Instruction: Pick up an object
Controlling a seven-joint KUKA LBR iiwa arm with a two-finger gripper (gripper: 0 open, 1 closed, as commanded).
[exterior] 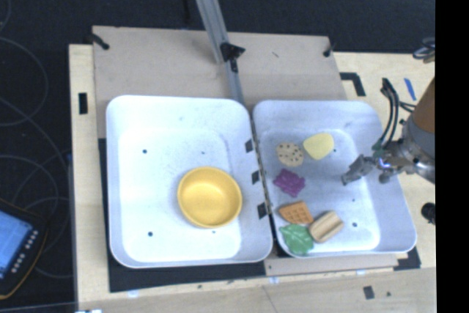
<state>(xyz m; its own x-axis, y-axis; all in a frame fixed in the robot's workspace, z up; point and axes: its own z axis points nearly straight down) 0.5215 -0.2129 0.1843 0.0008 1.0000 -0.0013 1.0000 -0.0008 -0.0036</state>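
The right bin [370, 231] holds several small toy foods: a speckled cookie [290, 153], a pale yellow piece [319, 146], a purple piece [289, 182], an orange waffle-like piece [296, 213], a green piece [297, 238] and a tan bread roll [326, 226]. My gripper [364, 168] hangs over the right half of that bin, to the right of the yellow piece, with its grey fingers spread and nothing between them. The arm enters from the right edge.
The left bin [146, 128] holds a yellow bowl [209, 196]. A grey metal pole [209, 7] slants from the top down to the gap between the bins. Cables and a tablet [15, 245] lie off the bench at left.
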